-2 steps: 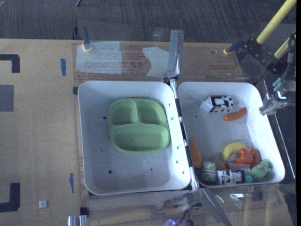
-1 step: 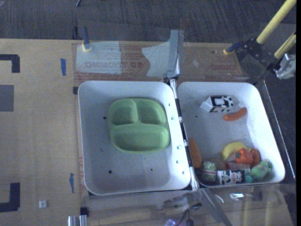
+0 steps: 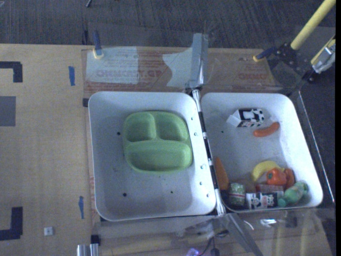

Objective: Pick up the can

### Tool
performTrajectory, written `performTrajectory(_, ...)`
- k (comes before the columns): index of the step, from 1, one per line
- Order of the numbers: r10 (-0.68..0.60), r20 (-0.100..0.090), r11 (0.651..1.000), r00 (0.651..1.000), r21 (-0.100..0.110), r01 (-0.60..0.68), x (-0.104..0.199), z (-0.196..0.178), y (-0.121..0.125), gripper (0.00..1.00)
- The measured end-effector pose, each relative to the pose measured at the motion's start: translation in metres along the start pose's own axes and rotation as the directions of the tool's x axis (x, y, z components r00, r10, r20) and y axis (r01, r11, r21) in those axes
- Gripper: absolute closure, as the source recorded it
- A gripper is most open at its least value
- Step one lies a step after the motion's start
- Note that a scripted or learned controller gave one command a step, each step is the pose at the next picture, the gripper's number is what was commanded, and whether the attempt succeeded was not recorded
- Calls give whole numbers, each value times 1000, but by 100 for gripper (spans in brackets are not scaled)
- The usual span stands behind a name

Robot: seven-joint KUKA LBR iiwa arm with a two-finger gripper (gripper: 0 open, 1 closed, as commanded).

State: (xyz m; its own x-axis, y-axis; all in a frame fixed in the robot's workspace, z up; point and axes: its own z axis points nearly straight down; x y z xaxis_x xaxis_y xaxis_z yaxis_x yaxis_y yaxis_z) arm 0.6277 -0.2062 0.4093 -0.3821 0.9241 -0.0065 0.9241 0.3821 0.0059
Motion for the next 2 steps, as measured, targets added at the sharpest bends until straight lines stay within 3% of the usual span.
performTrajectory(1,-357,0,934,934,-1,357,-5,-27,42,100)
performTrajectory(2,-360,9,933,933,-5,360,-4,-40,44,100)
